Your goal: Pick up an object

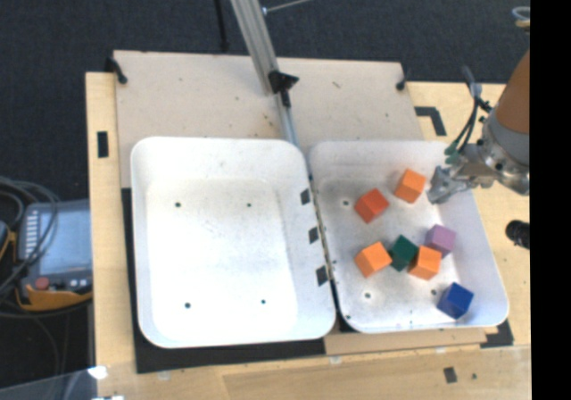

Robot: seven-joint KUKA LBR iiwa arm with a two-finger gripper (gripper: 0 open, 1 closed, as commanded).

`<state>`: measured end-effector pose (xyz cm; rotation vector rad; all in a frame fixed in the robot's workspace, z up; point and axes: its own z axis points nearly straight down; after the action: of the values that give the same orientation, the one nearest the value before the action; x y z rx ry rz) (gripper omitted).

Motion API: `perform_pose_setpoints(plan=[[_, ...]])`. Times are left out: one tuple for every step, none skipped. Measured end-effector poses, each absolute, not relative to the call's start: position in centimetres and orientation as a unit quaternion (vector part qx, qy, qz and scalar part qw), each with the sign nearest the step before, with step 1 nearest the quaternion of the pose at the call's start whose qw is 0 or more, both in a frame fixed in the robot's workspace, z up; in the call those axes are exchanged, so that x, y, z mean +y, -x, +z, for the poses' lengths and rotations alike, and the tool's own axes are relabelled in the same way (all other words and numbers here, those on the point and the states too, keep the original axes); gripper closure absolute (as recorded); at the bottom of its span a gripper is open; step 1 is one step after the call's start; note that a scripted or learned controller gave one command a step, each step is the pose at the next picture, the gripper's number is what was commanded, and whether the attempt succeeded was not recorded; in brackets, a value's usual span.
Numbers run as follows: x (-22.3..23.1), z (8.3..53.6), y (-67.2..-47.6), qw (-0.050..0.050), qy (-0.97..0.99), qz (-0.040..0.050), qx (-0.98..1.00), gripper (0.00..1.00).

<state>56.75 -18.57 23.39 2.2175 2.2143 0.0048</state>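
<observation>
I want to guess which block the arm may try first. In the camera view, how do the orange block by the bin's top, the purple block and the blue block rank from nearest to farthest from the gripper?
From the gripper:
1. Orange block, just to its left in the view.
2. Purple block, below it.
3. Blue block, lowest, near the bin's bottom corner.

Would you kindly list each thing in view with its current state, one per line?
Gripper: low over the right bin's upper right, beside the upper orange block, nothing visibly held.
Upper orange block: resting in the right bin.
Red-orange block: resting, apart from the others.
Lower-left orange block: touching the green block.
Lower-right orange block: against the green block.
Purple block: resting.
Blue block: resting alone near the lower right corner.
</observation>
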Motion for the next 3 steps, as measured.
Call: perform_pose_setpoints(plan=[[-18.7, 25.0, -56.8, 0.002, -0.706, 0.0008, 0.708, 1.0], [-13.4, 24.6, -56.3, 0.001, -0.705, 0.0007, 0.709, 1.0], [-7.7, 23.7, -57.1, 0.0, -0.705, 0.0006, 0.71, 1.0]])
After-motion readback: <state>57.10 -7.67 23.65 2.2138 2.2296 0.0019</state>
